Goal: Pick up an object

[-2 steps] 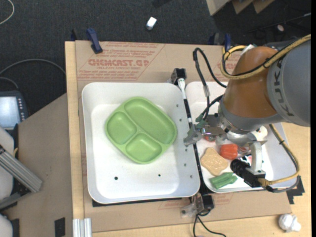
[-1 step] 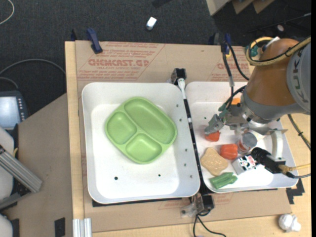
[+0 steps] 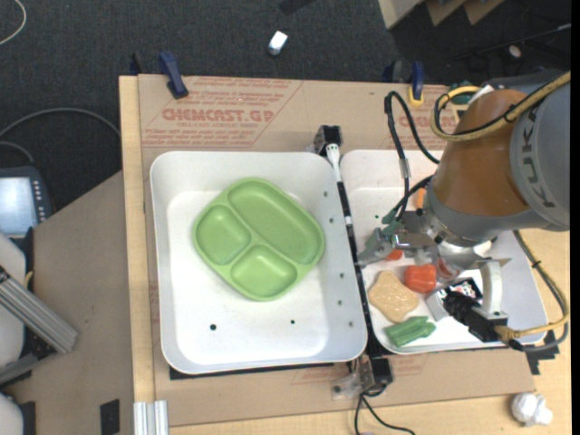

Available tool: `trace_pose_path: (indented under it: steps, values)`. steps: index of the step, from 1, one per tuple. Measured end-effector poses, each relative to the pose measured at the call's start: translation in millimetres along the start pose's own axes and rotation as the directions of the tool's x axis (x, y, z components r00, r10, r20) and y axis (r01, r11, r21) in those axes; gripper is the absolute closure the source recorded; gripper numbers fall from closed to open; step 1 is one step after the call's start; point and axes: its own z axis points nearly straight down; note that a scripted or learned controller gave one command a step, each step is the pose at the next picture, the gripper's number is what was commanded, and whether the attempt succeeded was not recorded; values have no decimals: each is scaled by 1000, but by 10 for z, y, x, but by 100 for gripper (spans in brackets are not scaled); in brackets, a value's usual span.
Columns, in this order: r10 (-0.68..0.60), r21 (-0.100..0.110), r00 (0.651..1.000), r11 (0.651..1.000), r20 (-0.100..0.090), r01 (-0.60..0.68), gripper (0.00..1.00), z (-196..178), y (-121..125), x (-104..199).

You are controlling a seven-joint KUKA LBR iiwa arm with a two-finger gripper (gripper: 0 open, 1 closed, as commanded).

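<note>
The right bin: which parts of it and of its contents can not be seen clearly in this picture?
- Right bin: the arm covers much of its floor.
- Gripper: the wrist above hides whether its fingers are open.
- Red object: partly under the gripper; its kind is unclear.
- Green object: too small to identify.

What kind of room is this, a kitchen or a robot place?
Probably a robot lab, not a kitchen. A big robot arm reaches over two white bins clamped to a cardboard-covered bench, cables trail around, and the food looks like plastic toys.
</note>
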Motion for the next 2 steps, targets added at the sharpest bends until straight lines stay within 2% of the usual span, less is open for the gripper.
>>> trace_pose_path:
  steps: [1, 2]
  values:
    - [5, -1, 1000, 1000, 1, -5, 0, 0, -204, -246]
    - [2, -9, 1000, 1000, 4, -2, 0, 806, -163, -688]
